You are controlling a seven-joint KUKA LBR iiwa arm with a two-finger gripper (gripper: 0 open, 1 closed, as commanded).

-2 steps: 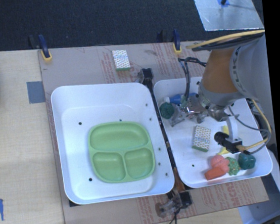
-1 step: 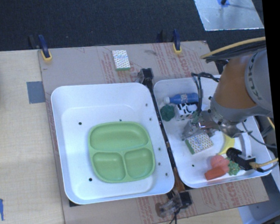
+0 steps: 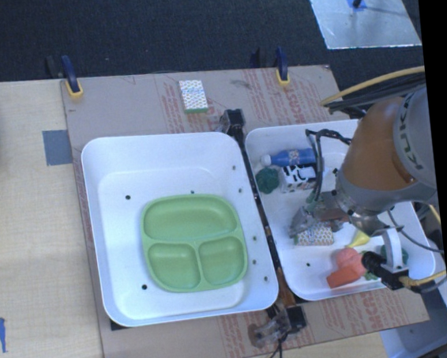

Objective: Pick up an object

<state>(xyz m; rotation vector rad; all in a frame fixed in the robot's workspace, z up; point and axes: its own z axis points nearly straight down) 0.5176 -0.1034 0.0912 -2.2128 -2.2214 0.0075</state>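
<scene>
The right bin [image 3: 298,285] holds several small objects. Along its far side lie a blue bottle [image 3: 293,157], a dark green round piece [image 3: 267,180] and a black-and-white item [image 3: 299,176]. A speckled flat block [image 3: 317,237] lies in the middle. At the near right sit an orange-red object [image 3: 344,267] and a yellow piece [image 3: 359,238]. My gripper [image 3: 303,221] hangs low over the bin's middle, right at the far-left edge of the speckled block. The arm's wrist hides what lies to the right of it.
The left bin [image 3: 109,226] holds a green divided plate [image 3: 193,242]. A cable and black clips [image 3: 235,120] sit along the rim between the two bins. A speckled block [image 3: 192,95] rests on the cardboard behind the left bin.
</scene>
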